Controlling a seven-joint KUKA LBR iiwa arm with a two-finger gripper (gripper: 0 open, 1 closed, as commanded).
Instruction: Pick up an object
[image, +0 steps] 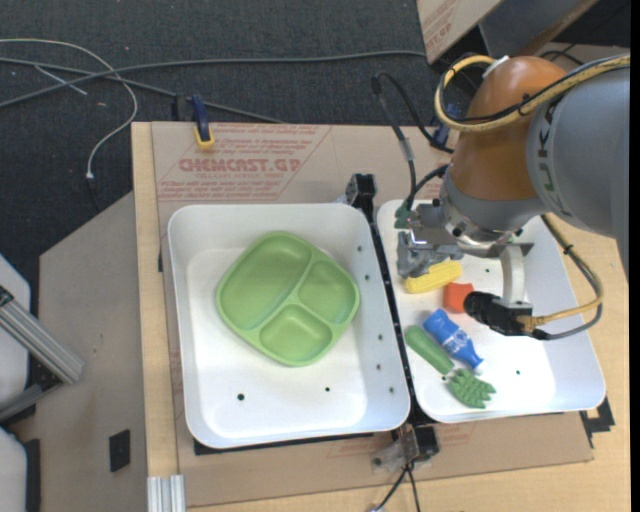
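- The yellow toy (433, 277) lies in the right bin (560, 385), near its upper left corner and close to the wall shared with the left bin; it looks like the nearest candidate for the pick.
- The hand (418, 255) hangs right over the toy's upper end, touching or almost touching it; I cannot tell whether it is open or closed, nor whether it grips anything.
- Just beside the yellow toy sits a small orange block (458, 296), then a blue piece (452, 338) and a green fork-like toy (446, 365) laid slantwise toward the bin's near edge.
- A black cable end (497, 312) from the arm dangles among these items.
- The left bin (190, 330) holds a green divided plate (288, 297), well apart from the hand.
- Both bins rest on a cardboard sheet (245, 165) on the desk.
- Risks, as I judge them: the toy may slip if caught only by its end; the bin wall may block one side of the hand; the orange block could be nudged; the dangling cable could drag the neighbours.
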